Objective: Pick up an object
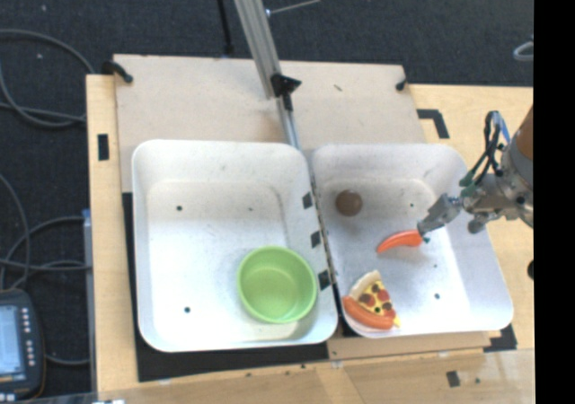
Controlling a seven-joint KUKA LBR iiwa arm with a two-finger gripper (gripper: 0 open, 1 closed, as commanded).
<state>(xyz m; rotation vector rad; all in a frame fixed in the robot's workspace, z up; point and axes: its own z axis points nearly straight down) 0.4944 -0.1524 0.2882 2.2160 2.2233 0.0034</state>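
Orange carrot (400, 241) on speckled white right bin (467, 294), tan bench (359, 92).

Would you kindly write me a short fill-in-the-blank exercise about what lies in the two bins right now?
1. The green bowl sits in the ____ bin as the camera sees it.
2. The small brown ball lies in the same bin as the orange ____-shaped toy.
3. The toy ____ slice rests at the near edge of the right bin.
4. The gripper is nearest the ____ toy.

Missing words: left; carrot; pizza; orange
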